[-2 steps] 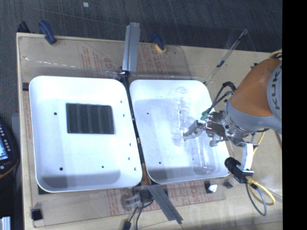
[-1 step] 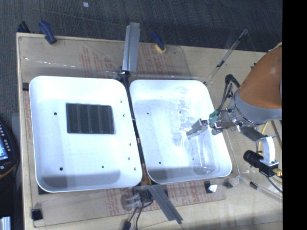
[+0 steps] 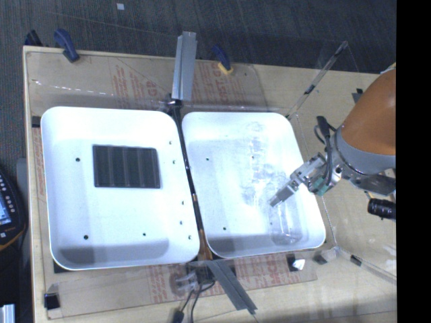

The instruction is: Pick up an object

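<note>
Glossy white plastic bins [image 3: 67, 123] sit on a matt wooden bench [image 3: 283, 79].

Two shallow white bins [image 3: 67, 180] side by side on one desk [image 3: 269, 79]. One dark ribbed rectangle [image 3: 126, 166] in the left bin. Several clear, glassy items [image 3: 286, 224] in the right bin, too transparent to count exactly. Three blue clamps [image 3: 66, 44] along the desk's upper edge. One arm [image 3: 370, 126] at the frame's right, with one pincer [image 3: 279, 197].
</note>
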